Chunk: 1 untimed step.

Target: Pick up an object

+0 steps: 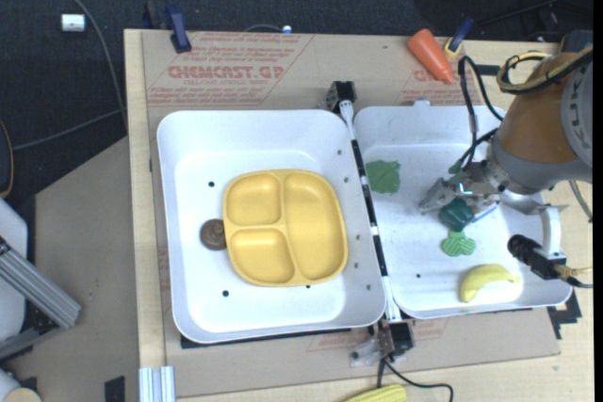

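Claw [456,199] mid right bin [415,122]; banana [487,281] near rim.

The arm [551,122] is grey with a broad orange band above its wrist. Black and yellow cables loop across its top. Its gripper [452,198] is small, metallic grey, with thin fingers.

Dark teal object [458,214] in right bin, seemingly between claw [454,200] fingers.
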### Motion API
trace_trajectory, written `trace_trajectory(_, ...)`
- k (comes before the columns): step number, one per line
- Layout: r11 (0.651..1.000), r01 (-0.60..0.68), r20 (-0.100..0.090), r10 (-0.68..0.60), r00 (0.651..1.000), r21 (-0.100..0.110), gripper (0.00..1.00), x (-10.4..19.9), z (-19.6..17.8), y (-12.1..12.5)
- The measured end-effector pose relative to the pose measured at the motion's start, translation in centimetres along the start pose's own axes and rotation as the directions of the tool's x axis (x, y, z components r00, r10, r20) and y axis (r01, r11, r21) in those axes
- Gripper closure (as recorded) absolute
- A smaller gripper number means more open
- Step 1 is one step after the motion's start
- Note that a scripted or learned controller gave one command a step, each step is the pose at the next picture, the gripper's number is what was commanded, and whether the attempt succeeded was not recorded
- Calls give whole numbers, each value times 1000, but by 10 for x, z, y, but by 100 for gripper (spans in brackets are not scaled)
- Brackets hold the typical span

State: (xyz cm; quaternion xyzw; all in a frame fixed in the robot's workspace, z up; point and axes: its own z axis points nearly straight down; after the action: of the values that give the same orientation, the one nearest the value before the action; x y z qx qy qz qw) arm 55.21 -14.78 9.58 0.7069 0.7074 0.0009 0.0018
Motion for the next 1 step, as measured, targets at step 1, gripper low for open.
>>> trace_trajectory(1,1000,-2,1,2,1000,-1,100,0,-9,0)
